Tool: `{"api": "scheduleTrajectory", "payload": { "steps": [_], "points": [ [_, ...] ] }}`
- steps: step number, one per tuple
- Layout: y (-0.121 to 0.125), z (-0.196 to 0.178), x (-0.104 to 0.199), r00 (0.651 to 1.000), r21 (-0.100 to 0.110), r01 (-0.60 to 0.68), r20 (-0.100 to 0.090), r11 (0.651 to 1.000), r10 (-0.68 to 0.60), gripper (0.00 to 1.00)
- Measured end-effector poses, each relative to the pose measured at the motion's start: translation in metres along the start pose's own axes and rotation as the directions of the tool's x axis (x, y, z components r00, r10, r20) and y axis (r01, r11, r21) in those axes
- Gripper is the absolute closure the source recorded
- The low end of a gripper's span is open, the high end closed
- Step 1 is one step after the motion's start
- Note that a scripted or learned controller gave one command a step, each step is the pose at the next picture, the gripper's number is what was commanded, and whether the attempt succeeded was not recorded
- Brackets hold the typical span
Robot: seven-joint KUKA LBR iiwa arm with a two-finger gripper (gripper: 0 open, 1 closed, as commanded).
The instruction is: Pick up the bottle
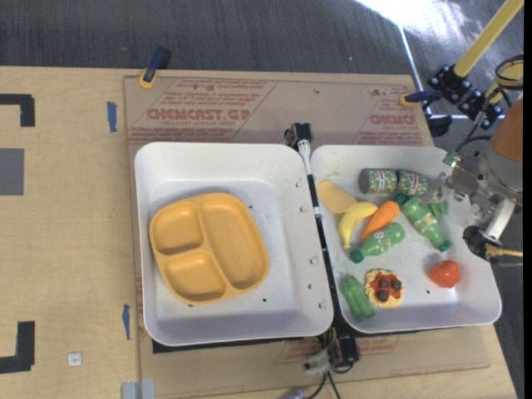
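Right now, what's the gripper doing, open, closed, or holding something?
Gripper: cannot be told. It sits at the right bin's far right edge, beside a green bottle, with nothing visibly held.

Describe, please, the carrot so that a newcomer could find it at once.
Look in the right bin, near its middle. The carrot lies slanted between the yellow banana and the green bottles. It is the only orange, tapered item there; the tomato is round.
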State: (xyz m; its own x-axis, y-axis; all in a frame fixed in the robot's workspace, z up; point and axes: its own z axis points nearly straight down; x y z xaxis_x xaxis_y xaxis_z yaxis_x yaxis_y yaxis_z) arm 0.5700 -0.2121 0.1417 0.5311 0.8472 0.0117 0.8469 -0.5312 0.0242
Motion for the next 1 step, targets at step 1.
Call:
{"api": "scheduleTrajectory", "payload": {
  "steps": [1],
  "points": [
    [-0.032, 0.0549, 0.0096, 0.956, 0.022, -0.295, 0.016, 0.955, 0.294, 0.0]
  ]
}}
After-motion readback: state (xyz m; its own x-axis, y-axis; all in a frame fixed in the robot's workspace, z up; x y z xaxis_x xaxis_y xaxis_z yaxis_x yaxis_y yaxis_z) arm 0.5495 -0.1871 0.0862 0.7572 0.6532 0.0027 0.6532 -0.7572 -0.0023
